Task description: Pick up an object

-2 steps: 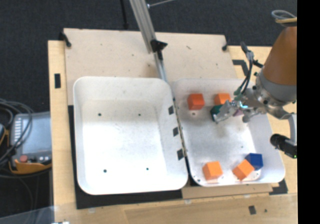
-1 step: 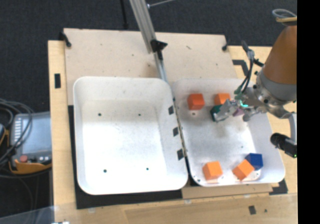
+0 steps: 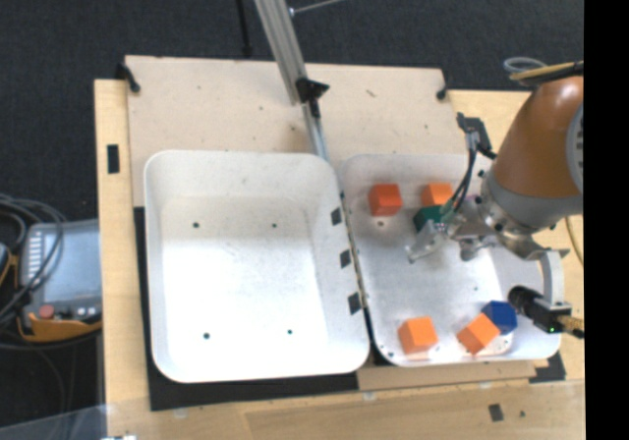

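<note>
Hand point(image 3: 425, 238) hovers low in the right bin point(image 3: 393, 340) beside a green object point(image 3: 428, 217); I cannot tell its grip state

The hand point(image 3: 425, 244) hangs over the right bin point(image 3: 393, 330), beside a green object point(image 3: 427, 218). Orange cubes point(image 3: 385, 199) lie at twelve and six o'clock; a blue block point(image 3: 500, 314) lies at five.

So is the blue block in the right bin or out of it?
In it. The blue block lies inside the right bin, near its front right corner, touching an orange block.
</note>
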Controlling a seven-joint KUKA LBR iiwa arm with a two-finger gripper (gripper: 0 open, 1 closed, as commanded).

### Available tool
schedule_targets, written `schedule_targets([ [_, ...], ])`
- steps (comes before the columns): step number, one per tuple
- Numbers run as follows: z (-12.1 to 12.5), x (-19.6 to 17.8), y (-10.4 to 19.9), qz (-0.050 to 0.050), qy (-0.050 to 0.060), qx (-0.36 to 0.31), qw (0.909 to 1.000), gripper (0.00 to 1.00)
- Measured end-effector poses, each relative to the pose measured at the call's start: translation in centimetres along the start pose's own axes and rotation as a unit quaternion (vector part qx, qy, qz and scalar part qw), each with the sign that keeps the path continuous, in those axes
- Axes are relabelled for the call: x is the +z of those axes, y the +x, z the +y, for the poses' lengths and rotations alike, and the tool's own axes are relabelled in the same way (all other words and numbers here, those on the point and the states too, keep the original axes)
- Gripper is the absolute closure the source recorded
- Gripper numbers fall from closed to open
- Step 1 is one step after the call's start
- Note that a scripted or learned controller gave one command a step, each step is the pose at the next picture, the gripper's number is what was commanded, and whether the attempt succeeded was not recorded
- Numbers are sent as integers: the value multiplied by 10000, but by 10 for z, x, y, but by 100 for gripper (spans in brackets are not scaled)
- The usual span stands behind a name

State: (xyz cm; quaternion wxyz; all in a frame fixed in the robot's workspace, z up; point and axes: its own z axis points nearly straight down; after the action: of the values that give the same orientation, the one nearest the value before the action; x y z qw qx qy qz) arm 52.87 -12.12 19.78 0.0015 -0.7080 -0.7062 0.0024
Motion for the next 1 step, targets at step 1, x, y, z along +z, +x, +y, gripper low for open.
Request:
schedule_targets([
  [1,9,51,-4,-2,-3,7,10000,0],
])
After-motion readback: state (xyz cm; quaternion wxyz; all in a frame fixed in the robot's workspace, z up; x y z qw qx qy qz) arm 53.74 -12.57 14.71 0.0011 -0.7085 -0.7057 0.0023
